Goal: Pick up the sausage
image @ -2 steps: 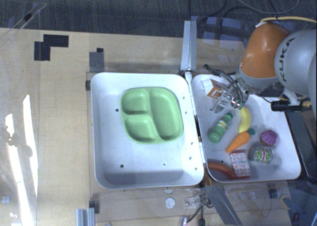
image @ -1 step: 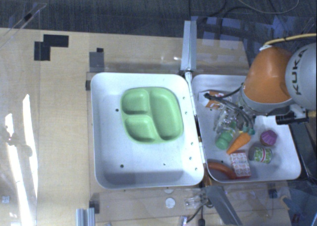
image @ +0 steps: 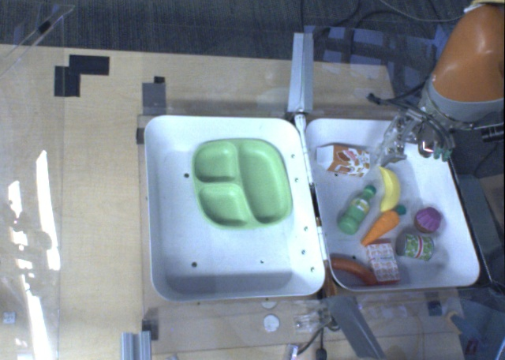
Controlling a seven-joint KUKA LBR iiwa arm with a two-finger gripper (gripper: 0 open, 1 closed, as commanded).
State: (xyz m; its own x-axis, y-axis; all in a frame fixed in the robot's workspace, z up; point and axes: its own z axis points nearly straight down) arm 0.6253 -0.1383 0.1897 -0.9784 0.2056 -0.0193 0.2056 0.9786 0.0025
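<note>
Sausage [image: 352, 268] lies flat at the near edge of the right bin [image: 465, 271], reddish-brown, its right end tucked under or against a small red-and-white carton [image: 381, 262]. Gripper [image: 392, 148] hangs over the far part of the same bin, well apart from the sausage, above the top end of a banana [image: 388, 189] and just beside a white-and-orange packet [image: 348, 159]. Nothing visible between the fingers; how wide the jaws stand, cannot tell, too small and cluttered. Also in the right bin: green bottle [image: 357, 210], carrot [image: 381, 225], purple item [image: 428, 219], small can [image: 416, 246]. Left bin [image: 166, 193] holds a green divided plate [image: 240, 181], roughly centred. Orange band of the arm [image: 472, 54] at upper right.
</note>
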